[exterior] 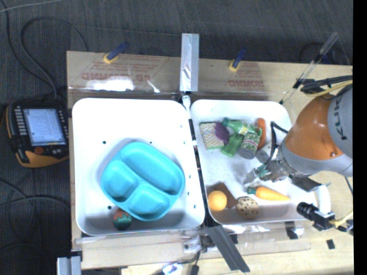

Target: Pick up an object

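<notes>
Dark carpet lay around a pale wooden surface [321, 73] that carried two shallow white bins side by side. Which thing the task meant was open; judging by nearness, the likeliest was the small orange plastic carrot [270, 194] in the lower right of the frame, inside the right-hand white bin [229, 109]. Its long axis ran nearly level across the picture, tip toward the right. It lay just below and slightly right of the claw [265, 172], almost touching it, so the coming move seemed a short drop toward the lower edge. Whether the claw stood wide or narrow could not be told, and nothing showed held in it. Left of the carrot sat a speckled tan ball [246, 207] and an orange round fruit [217, 200]. Further left, the left-hand white bin [92, 113] held a blue divided plastic tray [143, 179].
</notes>
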### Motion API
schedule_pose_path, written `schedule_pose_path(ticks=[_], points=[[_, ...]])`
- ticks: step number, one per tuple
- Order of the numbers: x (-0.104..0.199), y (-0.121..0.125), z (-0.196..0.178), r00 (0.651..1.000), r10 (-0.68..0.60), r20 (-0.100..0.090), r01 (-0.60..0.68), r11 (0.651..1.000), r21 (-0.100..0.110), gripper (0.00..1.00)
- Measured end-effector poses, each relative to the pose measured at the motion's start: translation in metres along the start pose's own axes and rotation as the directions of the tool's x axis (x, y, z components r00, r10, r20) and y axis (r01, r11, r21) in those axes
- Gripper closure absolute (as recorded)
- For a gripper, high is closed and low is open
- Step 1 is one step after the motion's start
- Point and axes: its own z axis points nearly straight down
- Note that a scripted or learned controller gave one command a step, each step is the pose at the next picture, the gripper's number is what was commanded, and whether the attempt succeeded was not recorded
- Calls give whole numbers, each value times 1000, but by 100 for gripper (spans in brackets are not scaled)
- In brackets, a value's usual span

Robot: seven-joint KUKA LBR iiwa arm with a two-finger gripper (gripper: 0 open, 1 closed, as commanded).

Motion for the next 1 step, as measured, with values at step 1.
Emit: schedule_pose_path(ticks=[1], points=[[-23, 44, -89, 945, -328, -5, 328, 945, 12, 100]])
